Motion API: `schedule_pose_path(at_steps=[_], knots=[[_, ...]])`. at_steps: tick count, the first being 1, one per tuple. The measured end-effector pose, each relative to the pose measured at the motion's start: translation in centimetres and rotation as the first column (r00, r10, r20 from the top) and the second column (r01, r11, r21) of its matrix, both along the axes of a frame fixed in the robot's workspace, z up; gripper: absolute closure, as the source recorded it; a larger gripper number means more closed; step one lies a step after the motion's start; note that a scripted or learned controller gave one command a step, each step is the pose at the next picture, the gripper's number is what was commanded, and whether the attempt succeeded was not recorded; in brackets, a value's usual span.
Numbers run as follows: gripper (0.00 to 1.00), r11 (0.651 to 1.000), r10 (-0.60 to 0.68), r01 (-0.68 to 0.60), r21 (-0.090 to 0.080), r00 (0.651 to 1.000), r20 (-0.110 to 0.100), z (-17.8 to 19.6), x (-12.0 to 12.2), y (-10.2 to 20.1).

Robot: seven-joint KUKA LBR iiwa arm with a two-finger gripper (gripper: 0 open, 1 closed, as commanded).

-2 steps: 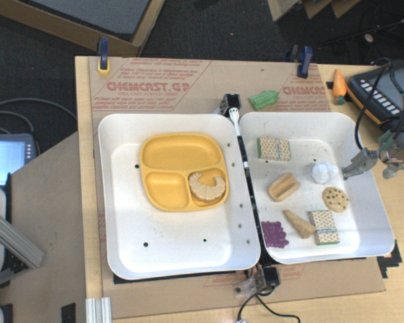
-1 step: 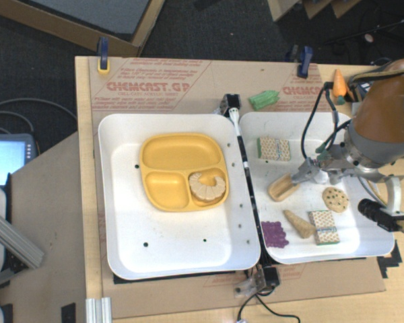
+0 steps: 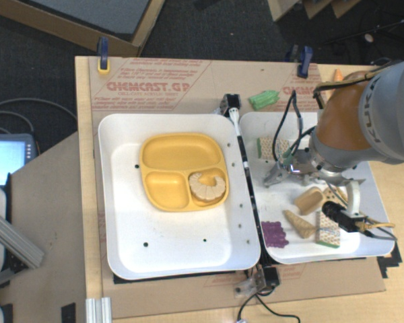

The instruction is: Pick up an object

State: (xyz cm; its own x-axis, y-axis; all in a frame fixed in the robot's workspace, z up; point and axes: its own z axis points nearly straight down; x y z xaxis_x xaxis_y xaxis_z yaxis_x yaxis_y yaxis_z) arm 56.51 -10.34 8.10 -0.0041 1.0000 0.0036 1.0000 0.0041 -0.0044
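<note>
One arm (image 3: 363,120) for you: bent low over the right bin's (image 3: 374,251) far edge, gripper (image 3: 293,170) hidden, grip state unclear.

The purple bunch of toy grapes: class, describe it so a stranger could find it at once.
Start at the right white bin, under the grey arm. At that bin's near-left corner lies the small purple bunch of toy grapes, just left of a tan wedge. It is the one purple, knobbly thing there.

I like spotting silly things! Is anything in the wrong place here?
Yes, one thing: a green object lies on the bench just above the right bin, outside both bins, while the other small items sit inside. The yellow tray sits tidily in the left bin.
</note>
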Motion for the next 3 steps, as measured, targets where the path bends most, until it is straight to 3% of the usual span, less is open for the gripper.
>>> schedule_pose_path(at_steps=[1, 2, 3], knots=[[0.0, 1.0, -0.008, 0.008, -0.002, 1.0, -0.004, 0.3, -7.9, -0.6], [1.0, 1.0, -0.007, 0.007, -0.006, 1.0, 0.008, 1.4, -7.5, -0.6], [1.0, 1.0, 0.006, -0.006, -0.004, 1.0, 0.022, 11.0, 0.9, 5.6]])
